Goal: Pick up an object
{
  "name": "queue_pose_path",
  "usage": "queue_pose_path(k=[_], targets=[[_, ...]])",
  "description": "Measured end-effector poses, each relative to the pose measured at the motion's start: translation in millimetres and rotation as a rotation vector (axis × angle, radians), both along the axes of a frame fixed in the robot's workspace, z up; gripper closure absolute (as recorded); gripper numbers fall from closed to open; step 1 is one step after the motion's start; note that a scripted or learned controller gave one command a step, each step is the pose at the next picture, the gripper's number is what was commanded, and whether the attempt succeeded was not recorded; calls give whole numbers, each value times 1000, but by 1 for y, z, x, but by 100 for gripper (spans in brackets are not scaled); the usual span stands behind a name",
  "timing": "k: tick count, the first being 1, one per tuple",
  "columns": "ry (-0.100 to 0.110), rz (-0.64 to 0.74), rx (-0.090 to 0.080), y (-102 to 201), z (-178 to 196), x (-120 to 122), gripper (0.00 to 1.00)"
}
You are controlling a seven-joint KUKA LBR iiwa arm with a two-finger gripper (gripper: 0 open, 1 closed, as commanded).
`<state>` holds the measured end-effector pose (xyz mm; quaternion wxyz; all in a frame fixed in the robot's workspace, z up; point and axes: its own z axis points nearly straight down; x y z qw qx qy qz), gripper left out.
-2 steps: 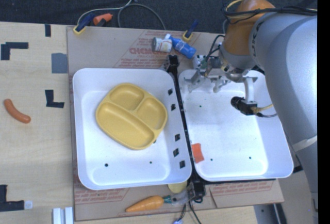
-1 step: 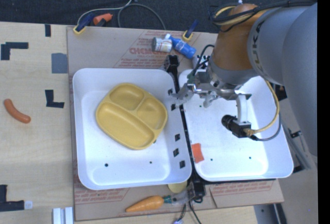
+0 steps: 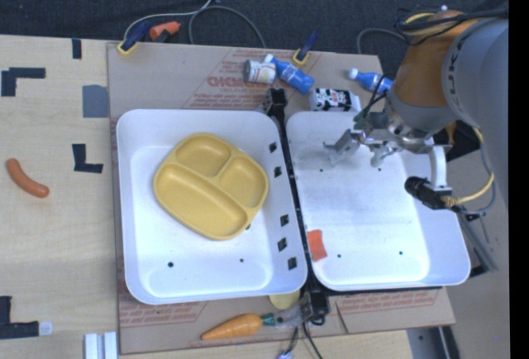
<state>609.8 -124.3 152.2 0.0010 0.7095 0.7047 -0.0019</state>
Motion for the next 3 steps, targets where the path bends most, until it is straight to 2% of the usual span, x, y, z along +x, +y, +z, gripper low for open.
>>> queue_pose_path(k=[1,2,3], targets=[[-5,8,1,31,-69,-23,0],[-5,10,4,30,-63,33,0],[-2,9,5,21,-67,60,0]])
